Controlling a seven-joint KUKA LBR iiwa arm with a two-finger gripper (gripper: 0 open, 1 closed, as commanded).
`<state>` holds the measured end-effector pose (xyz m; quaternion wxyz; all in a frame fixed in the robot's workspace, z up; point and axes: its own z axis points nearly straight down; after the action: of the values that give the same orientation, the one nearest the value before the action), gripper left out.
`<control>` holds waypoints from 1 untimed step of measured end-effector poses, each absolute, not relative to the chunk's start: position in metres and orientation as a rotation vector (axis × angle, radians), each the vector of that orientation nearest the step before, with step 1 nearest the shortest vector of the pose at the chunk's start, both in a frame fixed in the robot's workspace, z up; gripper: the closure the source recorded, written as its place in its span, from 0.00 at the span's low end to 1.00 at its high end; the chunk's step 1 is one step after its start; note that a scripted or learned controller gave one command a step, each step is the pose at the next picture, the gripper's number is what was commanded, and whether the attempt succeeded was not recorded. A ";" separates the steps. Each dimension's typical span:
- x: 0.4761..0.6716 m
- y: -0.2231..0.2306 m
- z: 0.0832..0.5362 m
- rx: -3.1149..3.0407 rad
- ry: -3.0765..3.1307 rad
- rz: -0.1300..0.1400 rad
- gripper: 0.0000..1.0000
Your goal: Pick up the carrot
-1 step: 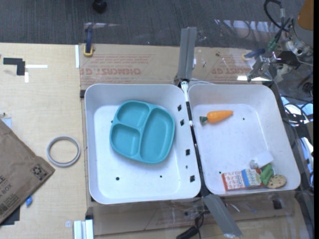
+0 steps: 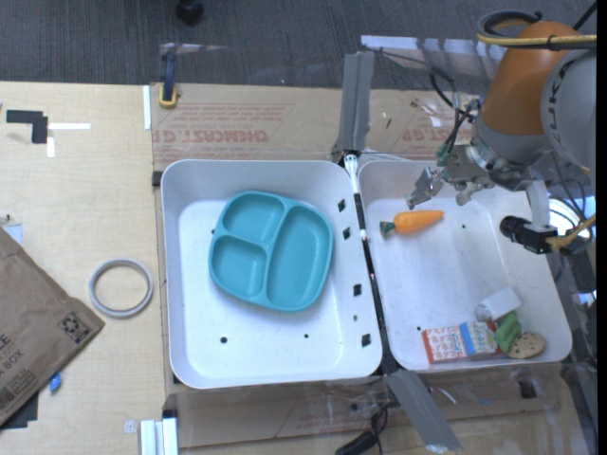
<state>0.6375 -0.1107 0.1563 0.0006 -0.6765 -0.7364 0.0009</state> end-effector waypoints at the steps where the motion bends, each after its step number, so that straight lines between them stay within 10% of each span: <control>1: 0.641 -0.099 0.099 -2.121 -2.337 -0.007 0.00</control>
<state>0.6413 -0.0986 0.0986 -0.0070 -0.6721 -0.7404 -0.0023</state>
